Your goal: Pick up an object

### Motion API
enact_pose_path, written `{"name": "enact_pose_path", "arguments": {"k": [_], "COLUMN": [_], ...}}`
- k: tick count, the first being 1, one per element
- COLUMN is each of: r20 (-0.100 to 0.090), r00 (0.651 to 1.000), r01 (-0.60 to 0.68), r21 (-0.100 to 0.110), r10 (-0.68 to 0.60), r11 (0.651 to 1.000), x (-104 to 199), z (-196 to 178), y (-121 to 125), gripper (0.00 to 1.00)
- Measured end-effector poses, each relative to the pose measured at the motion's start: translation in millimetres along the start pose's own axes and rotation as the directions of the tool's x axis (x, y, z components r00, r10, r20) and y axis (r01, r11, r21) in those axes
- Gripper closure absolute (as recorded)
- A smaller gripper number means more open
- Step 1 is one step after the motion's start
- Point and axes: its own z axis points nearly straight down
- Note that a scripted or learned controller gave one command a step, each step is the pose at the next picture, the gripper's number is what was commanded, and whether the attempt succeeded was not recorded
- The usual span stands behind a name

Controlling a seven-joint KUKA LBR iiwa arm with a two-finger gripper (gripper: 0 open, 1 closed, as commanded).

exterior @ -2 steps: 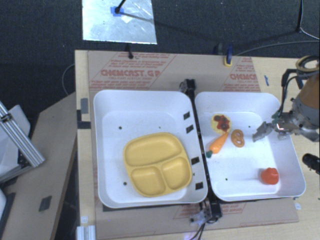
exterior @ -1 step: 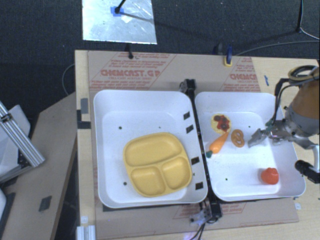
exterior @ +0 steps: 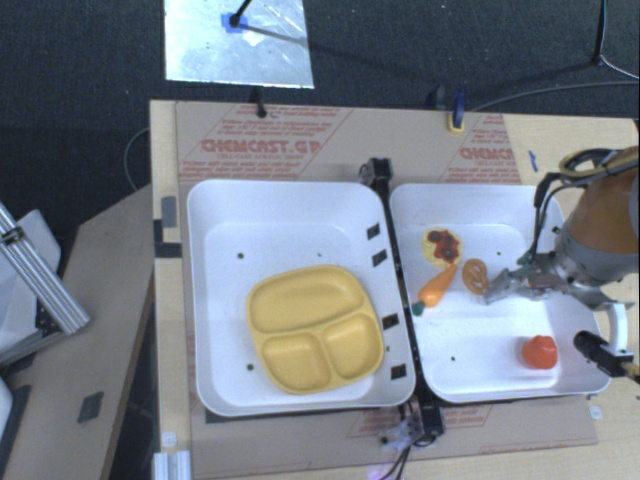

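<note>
Hovered gripper (exterior: 492, 290) in right bin (exterior: 500, 218), just beside brown round toy (exterior: 474, 274); jaw state impossible to tell, too blurred. Best centred over toy before closing, clear of carrot (exterior: 436, 288).

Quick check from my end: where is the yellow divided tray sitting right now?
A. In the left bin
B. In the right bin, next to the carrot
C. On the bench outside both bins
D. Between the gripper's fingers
A: the yellow divided tray lies flat on the floor of the left bin, while the carrot lies in the right bin.
</note>
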Motion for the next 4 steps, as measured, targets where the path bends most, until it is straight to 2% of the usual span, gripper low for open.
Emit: {"name": "enact_pose_path", "arguments": {"k": [1,4], "r20": [0.001,0.002], "r00": [1.0,1.0], "r01": [0.0,0.005], "r21": [-0.004,-0.006], "r10": [0.0,-0.005], "r11": [1.0,1.0], "x": [-0.4,13.1], "z": [-12.8,-166.4], "y": [1.3,1.9], "gripper": [1.0,1.0]}}
